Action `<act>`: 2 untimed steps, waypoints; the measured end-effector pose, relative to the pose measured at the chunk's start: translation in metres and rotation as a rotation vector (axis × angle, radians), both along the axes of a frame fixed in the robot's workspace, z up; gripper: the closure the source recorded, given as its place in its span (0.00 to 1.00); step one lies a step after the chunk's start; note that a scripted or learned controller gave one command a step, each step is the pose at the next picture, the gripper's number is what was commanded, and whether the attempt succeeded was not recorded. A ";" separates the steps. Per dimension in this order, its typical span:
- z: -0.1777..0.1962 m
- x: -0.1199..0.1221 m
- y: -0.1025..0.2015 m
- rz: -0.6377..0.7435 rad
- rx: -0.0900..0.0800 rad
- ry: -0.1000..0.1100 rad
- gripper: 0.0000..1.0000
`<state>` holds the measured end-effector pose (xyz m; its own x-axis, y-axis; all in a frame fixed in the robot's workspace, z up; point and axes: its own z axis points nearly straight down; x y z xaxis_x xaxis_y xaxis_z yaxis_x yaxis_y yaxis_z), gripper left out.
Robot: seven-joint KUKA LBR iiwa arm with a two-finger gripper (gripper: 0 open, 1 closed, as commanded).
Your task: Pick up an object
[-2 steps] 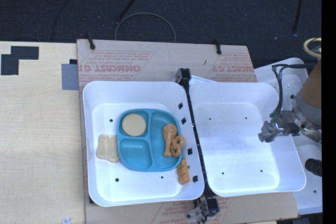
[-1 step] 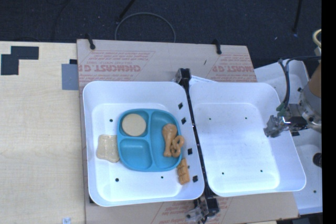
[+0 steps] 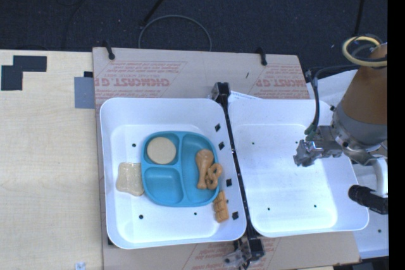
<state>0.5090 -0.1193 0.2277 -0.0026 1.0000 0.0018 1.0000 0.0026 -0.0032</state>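
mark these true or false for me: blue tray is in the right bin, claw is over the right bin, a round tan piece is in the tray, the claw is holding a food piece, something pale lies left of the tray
1. The blue tray sits in the right bin. False: it sits in the left bin.
2. The claw is over the right bin. True.
3. A round tan piece lies in a tray compartment. True.
4. The claw holds a food piece. False: no food item is at the claw; the food is all in the left bin.
5. A pale piece lies on the bin floor left of the tray. True.
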 end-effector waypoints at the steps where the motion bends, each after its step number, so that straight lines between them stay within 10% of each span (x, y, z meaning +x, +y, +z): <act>1: 0.008 0.014 0.048 0.001 0.000 -0.001 1.00; 2: 0.014 0.022 0.094 0.002 0.000 0.000 1.00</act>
